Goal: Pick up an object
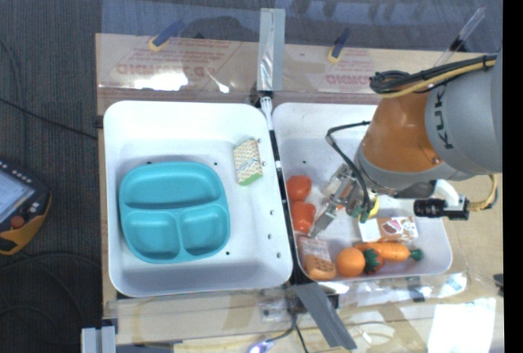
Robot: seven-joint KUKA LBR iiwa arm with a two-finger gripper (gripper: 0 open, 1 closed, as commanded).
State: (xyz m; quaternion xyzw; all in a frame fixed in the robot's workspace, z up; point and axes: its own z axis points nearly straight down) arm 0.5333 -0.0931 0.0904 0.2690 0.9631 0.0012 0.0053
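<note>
- Arm: the grey KUKA arm [458, 127] enters from the right side of the view; its orange band sits above the right bin [282, 180].
- End effector: the gripper [327, 216] points down and to the left inside the right bin; its tip is just beside the lower red item; it cannot be told whether the unit is parted or closed, and no object is visibly gripped.
- Right bin contents: two red items [299, 188] [303, 216] against the left wall; a packaged item [317, 257] at the front left; an orange fruit [350, 261] next to a carrot [391, 252]; a small printed packet [399, 227] behind the carrot.
- Left bin [131, 118]: a teal three-compartment tray [173, 208] lies flat; a yellow-green sponge [247, 161] rests near the right wall, apart from the tray.
</note>
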